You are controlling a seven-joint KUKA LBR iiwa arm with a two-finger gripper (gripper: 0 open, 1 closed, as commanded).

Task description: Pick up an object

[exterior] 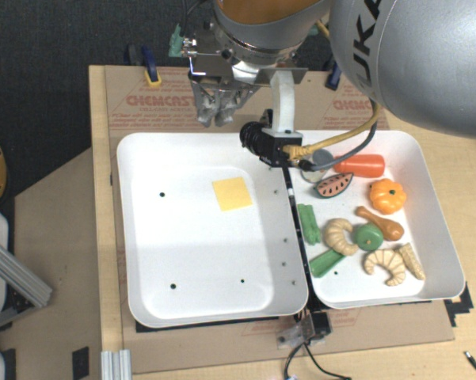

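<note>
You're at the approach step: the metal two-finger gripper [215, 114], upper centre, looks nearly closed and empty, so next lower it onto the flat yellow square [232, 193]

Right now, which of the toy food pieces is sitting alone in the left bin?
The flat yellow square cheese slice. It lies by itself in the left white bin, while the orange carrot, pumpkin and the others crowd the right white bin.

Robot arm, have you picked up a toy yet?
Not yet. The gripper hangs above the bench behind the left bin with no toy in it. The yellow slice lies alone there; carrot, pumpkin and croissant lie in the right bin. Everything's left.
</note>
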